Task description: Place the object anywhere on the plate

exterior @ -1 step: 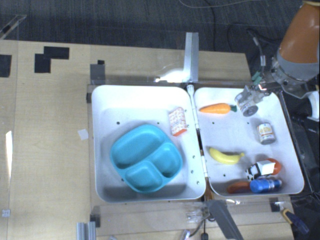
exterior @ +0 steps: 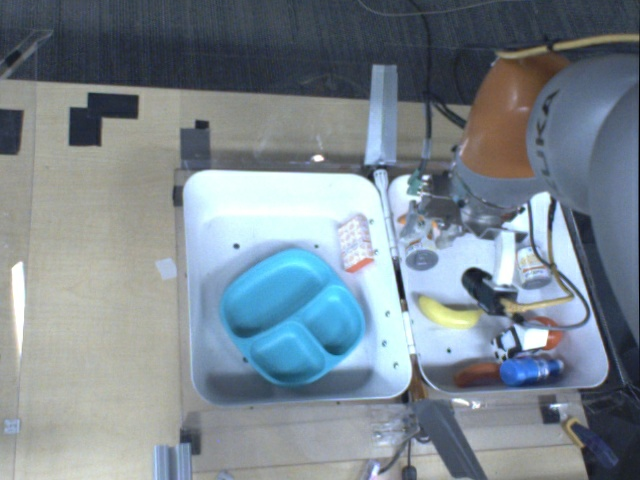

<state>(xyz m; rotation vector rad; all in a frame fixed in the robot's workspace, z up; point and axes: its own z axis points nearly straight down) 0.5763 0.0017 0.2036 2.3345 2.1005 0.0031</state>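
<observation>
Blue divided plate set centrally in left bin, open floor along its left and top. Small red-and-white packet upright near right wall, long axis near vertical. Gripper over right bin; finger state cannot be told. Banana lying crosswise below.

The arm is bulky and rounded, grey, with a glossy orange band above the wrist and part of a dark letter on the grey shell beside it. Below the band sits a grey wrist flange, then a cluttered metal end effector. Thin black cables loop beside it.
</observation>
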